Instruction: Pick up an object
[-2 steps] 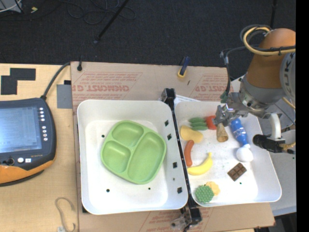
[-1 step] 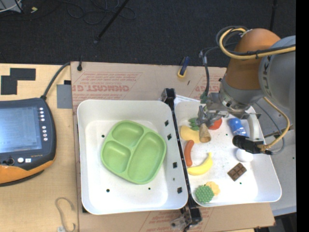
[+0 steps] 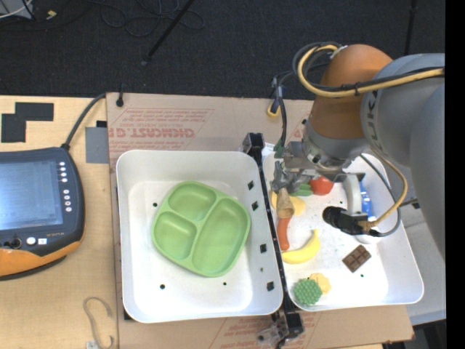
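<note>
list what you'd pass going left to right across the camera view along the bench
teach pendant → green divided plate → carrot → banana → chocolate piece

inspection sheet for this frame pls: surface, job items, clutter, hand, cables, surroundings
surface: two white bins, left bin, right bin, on cardboard.
job items: right bin holds banana, carrot, tomato, brown block, green ball.
clutter: green tray in left bin.
hand: hand low over right bin's left side; grasp unclear.
cables: yellow and black hoses on arm; loose cables on dark floor.
surroundings: pendant at left.
</note>
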Tool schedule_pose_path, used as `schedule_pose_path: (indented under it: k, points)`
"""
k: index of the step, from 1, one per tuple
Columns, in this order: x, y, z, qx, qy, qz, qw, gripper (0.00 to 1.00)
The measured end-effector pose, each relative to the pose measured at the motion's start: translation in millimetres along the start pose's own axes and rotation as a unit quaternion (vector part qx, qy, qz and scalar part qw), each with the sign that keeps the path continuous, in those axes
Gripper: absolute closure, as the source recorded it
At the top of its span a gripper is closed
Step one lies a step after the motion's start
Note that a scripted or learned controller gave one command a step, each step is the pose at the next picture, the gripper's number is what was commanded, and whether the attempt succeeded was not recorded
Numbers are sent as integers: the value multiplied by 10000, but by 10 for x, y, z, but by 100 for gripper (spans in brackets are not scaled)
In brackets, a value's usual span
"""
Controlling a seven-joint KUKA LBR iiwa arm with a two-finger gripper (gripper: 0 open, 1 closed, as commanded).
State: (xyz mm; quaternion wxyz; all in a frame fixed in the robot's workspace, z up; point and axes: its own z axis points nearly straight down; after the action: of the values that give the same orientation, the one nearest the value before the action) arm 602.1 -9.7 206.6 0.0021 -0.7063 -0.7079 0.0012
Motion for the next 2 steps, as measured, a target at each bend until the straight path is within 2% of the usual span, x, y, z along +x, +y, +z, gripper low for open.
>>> schedule_pose_path:
  k: [1, 2]
  points:
    - [469, 23, -30, -8, 0, -4, 10000, 100]
    - [802, 34, -316, -16, -2, -4, 10000, 100]
